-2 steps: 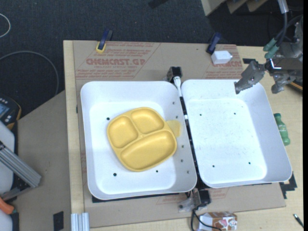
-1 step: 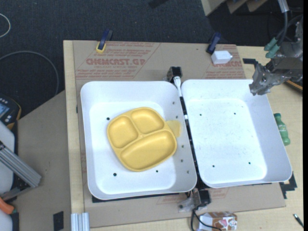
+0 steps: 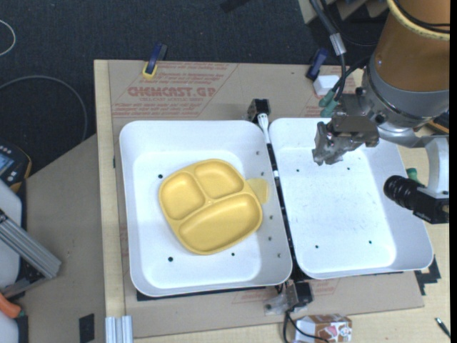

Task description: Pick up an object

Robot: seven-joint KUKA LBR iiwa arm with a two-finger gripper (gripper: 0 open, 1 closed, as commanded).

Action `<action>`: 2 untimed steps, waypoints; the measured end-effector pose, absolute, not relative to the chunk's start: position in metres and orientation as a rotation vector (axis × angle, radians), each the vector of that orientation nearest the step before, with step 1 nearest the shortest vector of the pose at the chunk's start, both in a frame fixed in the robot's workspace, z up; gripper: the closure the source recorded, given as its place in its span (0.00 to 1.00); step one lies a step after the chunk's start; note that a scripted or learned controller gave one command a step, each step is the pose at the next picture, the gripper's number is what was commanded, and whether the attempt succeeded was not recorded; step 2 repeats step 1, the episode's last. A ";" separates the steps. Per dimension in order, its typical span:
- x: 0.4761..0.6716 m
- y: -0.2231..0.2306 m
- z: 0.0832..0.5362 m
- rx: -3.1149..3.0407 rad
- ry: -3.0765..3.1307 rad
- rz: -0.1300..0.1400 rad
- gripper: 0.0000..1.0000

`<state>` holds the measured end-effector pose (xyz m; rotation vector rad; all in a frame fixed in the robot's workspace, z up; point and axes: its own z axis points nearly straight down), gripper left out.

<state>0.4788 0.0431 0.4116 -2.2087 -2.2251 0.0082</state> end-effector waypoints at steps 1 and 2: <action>0.479 0.064 0.404 -2.216 -2.223 0.004 1.00; 0.479 0.064 0.404 -2.216 -2.223 0.004 1.00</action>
